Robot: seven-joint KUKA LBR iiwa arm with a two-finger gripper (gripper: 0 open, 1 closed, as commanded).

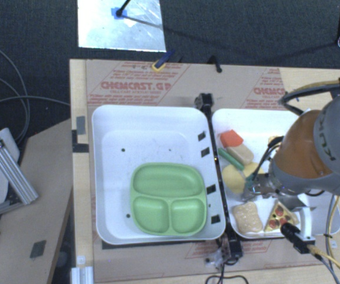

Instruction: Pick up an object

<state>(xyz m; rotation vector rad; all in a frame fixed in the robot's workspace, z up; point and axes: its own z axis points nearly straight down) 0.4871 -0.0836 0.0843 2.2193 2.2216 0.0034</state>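
toy food (239,158) under the tool (253,187), grip unclear; bench sheet (135,86) reads "chemcast"

Arm's blocking a lot of the right bin

The arm (317,152) runs off the right edge and covers most of the right bin (249,118) behind the gripper (253,188). Can't make out the gripper's tips. The pizza slice (276,219) just below it is partly hidden too.

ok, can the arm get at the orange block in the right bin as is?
Probably yes. The orange block lies uncovered near the right bin's far left corner, beside a green stick. The gripper sits just nearer, over the yellow piece.
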